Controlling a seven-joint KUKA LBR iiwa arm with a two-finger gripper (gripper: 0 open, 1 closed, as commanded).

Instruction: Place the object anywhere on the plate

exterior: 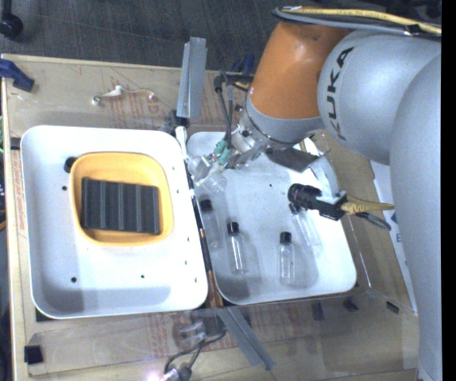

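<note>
The gripper [210,167] hangs over the far left corner of the right bin [264,193], close against the wall that it shares with the left bin [41,213], and the arm [371,78] reaches down to it from the right, its orange band just above the wrist. Whether the gripper is open or closed cannot be told from this view, since its tip is a pale, glassy blur against the white floor of the bin, and nothing can be made out as gripped there. Two clear vials with black caps lie in the right bin on the near side of the gripper: the left vial [234,248] and the right vial [287,260] lie side by side, apart from each other, caps pointing toward the far wall, both well clear of the gripper. A small black cap [205,205] sits nearer, just below the gripper beside the bin's left wall, but is not touching it as far as can be seen. The yellow plate [117,163] lies in the left bin, and a dark ridged block [122,207] rests flat on its middle. Both bins stand on the wooden table [93,74]
</note>
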